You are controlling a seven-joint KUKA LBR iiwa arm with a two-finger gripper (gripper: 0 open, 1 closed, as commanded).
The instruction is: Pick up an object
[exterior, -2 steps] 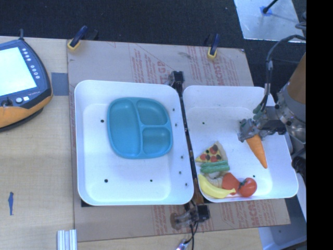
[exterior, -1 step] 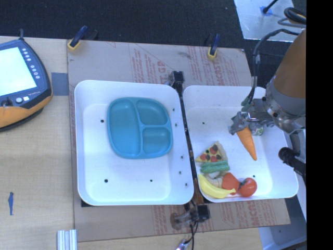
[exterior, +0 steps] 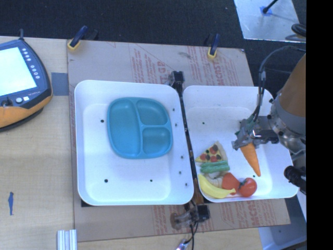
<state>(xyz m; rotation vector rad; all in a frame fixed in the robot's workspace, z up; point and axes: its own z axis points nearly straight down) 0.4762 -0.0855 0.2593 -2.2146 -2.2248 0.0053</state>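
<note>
One toy carrot is what matters here: its thick orange top sits right at my gripper, and its long axis runs away from my fingers toward the near rim of the right bin, tip pointing down and slightly outward. My fingers look narrow around that top end, though I cannot tell whether they truly clamp it. Beyond the carrot's tip lies the tomato; beside it, the pizza slice.
</note>
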